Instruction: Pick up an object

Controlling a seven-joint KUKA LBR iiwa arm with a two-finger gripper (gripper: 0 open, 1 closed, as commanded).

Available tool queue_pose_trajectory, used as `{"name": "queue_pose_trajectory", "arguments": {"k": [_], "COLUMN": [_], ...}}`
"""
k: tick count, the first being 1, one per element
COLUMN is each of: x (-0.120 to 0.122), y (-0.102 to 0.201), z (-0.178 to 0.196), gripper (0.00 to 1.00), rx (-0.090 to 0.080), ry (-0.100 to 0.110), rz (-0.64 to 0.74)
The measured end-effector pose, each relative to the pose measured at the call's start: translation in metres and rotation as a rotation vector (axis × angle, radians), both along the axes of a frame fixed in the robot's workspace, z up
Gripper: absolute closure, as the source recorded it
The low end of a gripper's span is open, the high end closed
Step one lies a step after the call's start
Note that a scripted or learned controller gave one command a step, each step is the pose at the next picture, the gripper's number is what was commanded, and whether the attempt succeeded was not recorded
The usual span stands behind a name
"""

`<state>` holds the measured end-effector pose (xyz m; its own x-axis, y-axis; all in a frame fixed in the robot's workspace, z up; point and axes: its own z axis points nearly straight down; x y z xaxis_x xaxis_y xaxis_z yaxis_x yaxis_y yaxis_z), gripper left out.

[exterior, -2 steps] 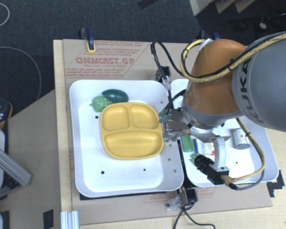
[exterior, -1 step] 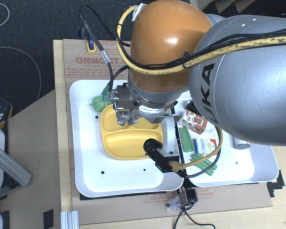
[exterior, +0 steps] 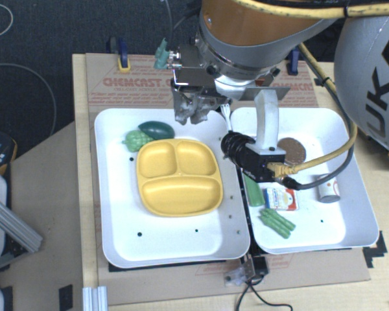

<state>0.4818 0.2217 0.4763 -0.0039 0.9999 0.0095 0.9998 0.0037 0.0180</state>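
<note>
Camera view, from above the bench at a slant.

- Two white bins sit side by side on a brown board (exterior: 89, 173).
- Gripper (exterior: 193, 112) hangs over the far rim of the left bin (exterior: 117, 199), toward that bin's right corner. Can't tell whether it is set wide or narrow, and can't make out anything in it.
- Nearest candidate: a dark green piece (exterior: 157, 129), lying in the far part of the left bin, just left of the gripper and apart from it.
- A pale green knobbly piece (exterior: 137, 140) touches the dark one on its left side.
- A yellow divided plate (exterior: 179, 177) lies flat mid-bin, just near of both green pieces.
- Right bin (exterior: 330, 229): a brown disc (exterior: 293, 151) at the middle, a small white can (exterior: 327, 190) on its side to the right.
- Also there: a red-and-white packet (exterior: 282, 199) and a green pod (exterior: 277, 223) near of the packet.
- A long green strip (exterior: 253, 193) lies along that bin's left wall.
</note>
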Motion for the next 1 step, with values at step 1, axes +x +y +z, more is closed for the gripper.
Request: {"name": "queue_pose_trajectory", "arguments": {"k": [1], "x": [0.0478], "y": [-0.0461], "z": [-0.1808], "gripper": [1.00], "rx": [-0.018], "ry": [0.034], "rz": [-0.010]}}
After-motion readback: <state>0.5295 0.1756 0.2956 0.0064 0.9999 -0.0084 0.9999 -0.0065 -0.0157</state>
